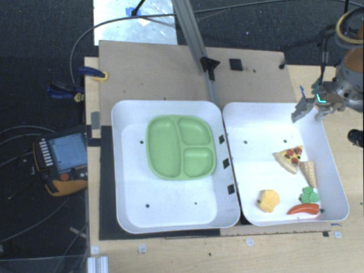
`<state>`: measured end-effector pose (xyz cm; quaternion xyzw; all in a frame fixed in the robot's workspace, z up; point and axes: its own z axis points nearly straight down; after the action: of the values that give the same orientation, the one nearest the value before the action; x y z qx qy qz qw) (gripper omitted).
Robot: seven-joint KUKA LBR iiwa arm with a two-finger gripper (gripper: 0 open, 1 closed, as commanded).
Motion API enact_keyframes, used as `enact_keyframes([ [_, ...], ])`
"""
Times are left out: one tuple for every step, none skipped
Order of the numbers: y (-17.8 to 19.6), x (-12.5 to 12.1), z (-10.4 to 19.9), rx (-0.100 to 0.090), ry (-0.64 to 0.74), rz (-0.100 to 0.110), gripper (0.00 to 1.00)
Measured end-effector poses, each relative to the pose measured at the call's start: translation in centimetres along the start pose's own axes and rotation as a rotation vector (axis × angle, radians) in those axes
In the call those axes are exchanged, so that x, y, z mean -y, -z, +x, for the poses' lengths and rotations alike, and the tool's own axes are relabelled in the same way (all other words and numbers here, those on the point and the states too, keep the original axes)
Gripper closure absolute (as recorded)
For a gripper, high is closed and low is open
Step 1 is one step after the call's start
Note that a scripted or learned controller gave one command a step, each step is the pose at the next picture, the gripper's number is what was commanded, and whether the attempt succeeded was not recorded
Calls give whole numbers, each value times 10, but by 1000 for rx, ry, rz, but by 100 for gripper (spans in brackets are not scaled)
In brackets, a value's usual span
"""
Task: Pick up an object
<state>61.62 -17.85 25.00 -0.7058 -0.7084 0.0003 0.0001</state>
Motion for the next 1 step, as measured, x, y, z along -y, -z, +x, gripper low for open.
enact_keyframes([
  [1, -1, 0, 1, 0, -3, 0],
])
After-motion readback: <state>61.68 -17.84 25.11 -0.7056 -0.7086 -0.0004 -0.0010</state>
